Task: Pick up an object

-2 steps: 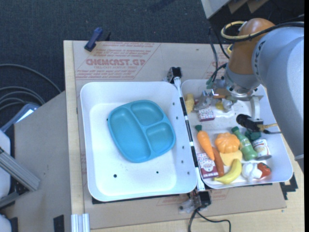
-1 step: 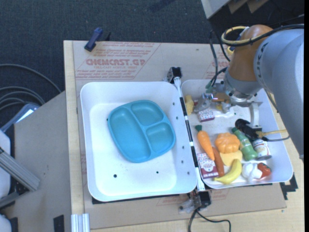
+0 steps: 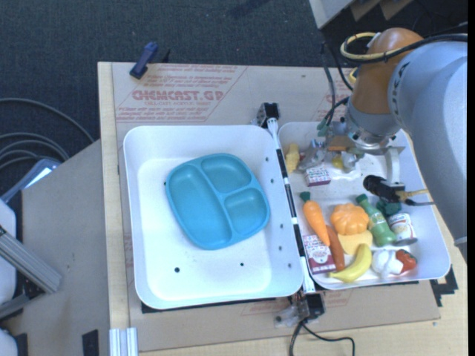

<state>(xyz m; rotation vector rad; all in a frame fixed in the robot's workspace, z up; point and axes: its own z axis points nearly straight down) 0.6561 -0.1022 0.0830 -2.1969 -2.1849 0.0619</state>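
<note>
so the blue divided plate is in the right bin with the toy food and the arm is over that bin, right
Not quite. The camera view shows the blue divided plate alone in the left bin, not the right one. The toy food, such as the carrot and banana, lies in the right bin, and the arm is over that bin.

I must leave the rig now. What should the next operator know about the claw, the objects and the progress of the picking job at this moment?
Claw: low over the far end of the right bin, among the small items there. Whether it grips anything cannot be told.
Objects: in the right bin lie a carrot, an orange pumpkin-like toy, a banana, a green bottle and small packets. The left bin holds a blue divided plate.
Done: the arm has reached the right bin.
Left: no object is visibly lifted, so the pick itself is not yet confirmed.
</note>
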